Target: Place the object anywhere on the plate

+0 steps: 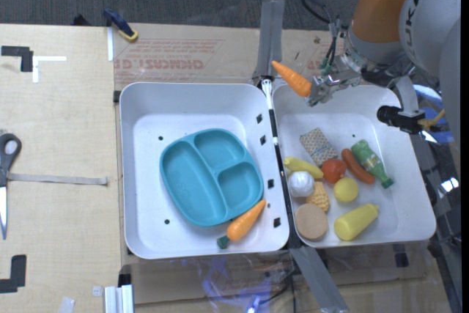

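A blue three-compartment plate (212, 176) lies in the left bin (139, 157). An orange toy carrot (290, 78) hangs in the air over the divide between the two bins, near their back rims. My gripper (316, 91) is shut on its right end, with the arm coming in from the upper right. A second carrot (245, 222) lies in the left bin, leaning against the plate's front right edge.
The right bin (410, 231) holds several toy foods: a banana (303, 166), a tomato (333, 169), a green bottle (371, 163), a corn cob (319, 196), a yellow squash (355, 221). Scissors (6, 157) lie on the bench at far left.
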You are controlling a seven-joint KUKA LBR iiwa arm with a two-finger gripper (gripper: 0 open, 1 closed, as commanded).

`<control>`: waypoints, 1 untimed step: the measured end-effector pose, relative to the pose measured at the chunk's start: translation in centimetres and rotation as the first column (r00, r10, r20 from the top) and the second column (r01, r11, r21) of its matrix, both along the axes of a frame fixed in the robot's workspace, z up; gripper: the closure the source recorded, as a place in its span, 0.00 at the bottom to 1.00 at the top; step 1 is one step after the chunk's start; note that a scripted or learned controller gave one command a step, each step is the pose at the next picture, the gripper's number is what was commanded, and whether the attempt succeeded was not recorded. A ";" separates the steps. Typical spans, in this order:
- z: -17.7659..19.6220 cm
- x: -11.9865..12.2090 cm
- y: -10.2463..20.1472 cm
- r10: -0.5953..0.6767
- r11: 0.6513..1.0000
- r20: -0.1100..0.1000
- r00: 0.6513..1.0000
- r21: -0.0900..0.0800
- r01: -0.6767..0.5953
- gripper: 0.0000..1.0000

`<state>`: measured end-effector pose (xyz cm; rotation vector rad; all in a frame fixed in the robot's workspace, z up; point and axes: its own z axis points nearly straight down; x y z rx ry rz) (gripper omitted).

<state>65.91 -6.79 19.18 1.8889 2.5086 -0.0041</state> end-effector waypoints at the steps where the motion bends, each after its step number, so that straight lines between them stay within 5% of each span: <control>1: 0.9 0.1 0.0 0.002 1.000 0.001 1.000 -0.002 -0.002 1.00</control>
